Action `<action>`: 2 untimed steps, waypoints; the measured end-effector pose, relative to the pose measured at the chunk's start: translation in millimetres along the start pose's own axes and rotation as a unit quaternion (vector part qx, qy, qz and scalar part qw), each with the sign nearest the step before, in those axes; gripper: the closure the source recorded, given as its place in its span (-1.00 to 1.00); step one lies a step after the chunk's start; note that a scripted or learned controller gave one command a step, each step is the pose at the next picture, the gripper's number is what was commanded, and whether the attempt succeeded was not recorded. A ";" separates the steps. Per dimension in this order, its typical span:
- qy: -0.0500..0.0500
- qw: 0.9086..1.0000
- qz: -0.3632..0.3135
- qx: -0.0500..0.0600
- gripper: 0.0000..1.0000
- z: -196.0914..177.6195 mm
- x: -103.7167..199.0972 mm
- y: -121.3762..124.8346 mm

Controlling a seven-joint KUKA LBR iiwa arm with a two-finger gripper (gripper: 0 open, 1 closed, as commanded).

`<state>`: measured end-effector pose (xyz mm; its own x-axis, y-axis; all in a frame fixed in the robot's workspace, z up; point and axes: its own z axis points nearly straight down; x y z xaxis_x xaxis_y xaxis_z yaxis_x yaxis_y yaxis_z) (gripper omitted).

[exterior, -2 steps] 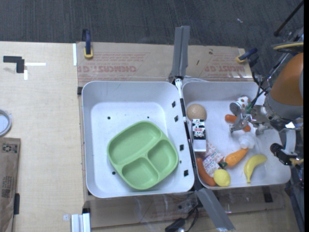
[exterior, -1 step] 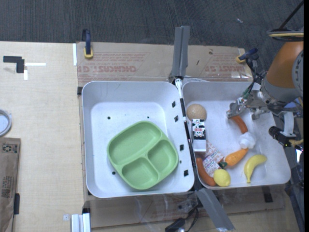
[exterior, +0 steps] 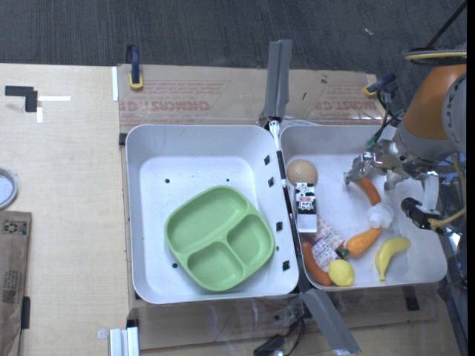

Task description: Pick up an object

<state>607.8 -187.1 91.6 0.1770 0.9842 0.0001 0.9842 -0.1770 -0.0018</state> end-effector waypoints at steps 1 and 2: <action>0.000 1.000 -0.001 0.001 1.00 -8.9 0.3 -0.1; -0.001 1.000 -0.007 -0.001 1.00 -88.1 21.2 -14.9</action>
